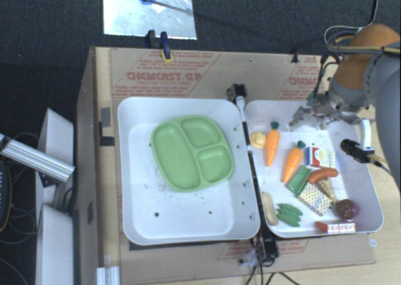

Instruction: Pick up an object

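Gripper (307, 116) over right bin (369, 196), grip unclear; toys crowded, carrot (272, 144) may roll, causing miss.

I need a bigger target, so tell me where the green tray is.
The green tray lies in the left bin, roughly at its middle, across the divider from the two carrots in the right bin.

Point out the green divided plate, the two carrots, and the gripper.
green divided plate (168, 152): camera view, on its large left compartment.
left carrot (272, 146): camera view, mid-body, orange part.
right carrot (292, 163): camera view, mid-body.
gripper (303, 118): camera view, at the fingertips, over the right bin's far edge.
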Controlling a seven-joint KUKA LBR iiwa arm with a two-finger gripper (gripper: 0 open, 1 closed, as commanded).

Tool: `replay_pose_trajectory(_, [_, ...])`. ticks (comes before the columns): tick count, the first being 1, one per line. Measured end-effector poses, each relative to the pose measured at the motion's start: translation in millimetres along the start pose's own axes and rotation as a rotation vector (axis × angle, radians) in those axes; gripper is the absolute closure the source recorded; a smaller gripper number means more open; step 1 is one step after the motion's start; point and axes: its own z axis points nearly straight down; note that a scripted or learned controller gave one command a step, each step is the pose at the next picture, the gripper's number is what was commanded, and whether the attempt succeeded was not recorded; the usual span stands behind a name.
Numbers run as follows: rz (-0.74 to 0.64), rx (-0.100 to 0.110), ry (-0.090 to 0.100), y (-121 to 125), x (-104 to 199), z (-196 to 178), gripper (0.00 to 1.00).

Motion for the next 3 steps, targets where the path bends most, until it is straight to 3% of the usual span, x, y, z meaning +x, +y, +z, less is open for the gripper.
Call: replay_pose_trajectory(3, [0.000, 0.001, 0.001, 0.1, 77.1, 0.5, 0.00])
